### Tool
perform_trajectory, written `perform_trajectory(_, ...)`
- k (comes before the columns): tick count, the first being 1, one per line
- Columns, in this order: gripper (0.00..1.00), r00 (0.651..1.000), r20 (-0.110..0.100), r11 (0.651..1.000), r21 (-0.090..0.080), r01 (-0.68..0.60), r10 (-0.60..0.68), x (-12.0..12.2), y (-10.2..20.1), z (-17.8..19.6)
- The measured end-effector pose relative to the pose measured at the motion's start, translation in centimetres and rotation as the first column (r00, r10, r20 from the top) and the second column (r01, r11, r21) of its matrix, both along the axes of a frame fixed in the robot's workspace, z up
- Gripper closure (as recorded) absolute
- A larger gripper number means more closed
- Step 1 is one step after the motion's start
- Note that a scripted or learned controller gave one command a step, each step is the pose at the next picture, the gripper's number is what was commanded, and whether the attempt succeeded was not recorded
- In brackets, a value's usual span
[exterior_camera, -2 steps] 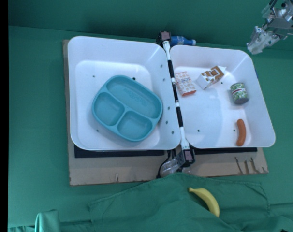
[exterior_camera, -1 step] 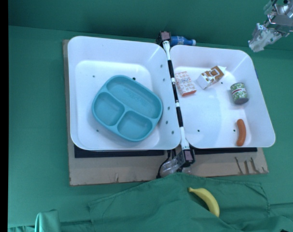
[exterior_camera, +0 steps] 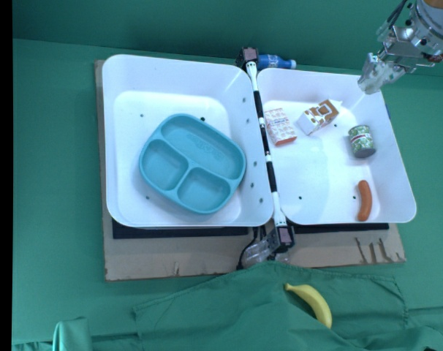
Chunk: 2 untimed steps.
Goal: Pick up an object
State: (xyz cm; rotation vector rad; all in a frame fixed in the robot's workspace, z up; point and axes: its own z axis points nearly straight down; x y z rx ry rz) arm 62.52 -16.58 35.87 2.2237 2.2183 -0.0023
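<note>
Over the far right corner of the right bin (exterior_camera: 397, 210) we see the end effector (exterior_camera: 372, 74) hanging off the grey arm, nothing gripped in it; whether it is apart or together we cannot tell, the tip is too small and blurred. Candidate things all lie in the right bin: a small carton (exterior_camera: 319, 116) nearest the tool, a flat snack packet (exterior_camera: 280, 126) just left of it, a green can (exterior_camera: 361, 141) on its side toward the right wall, a sausage (exterior_camera: 364, 199) near the front right corner. Left bin (exterior_camera: 126, 79) carries a blue divided plate (exterior_camera: 192, 164). A blue bottle (exterior_camera: 275, 62) lies outside, behind the bins' join; a banana (exterior_camera: 313, 303) sits on green cloth (exterior_camera: 265, 313) in front of the bench. We judge the pick not yet begun, the tool above bin level. Risks from here: the can looks likely to roll if touched off-centre, since it lies on its curved side; carton and packet are near each other, so a drop between them could nudge both and close on neither; the packet is flat and may give little to grip; the sausage is close to the sloped wall, where the tool could hit the rim. A descent from the present spot would land on the bin's corner rim.
</note>
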Motion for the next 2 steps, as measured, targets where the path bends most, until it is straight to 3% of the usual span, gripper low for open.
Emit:
perform_trajectory(1,1.0,1.0,-0.001,1.0,-0.001,0.003,-0.003,3.0,-2.3,-5.2)
perform_trajectory(2,1.0,1.0,0.011,1.0,-0.002,0.002,-0.002,-0.8,-2.2,1.4)
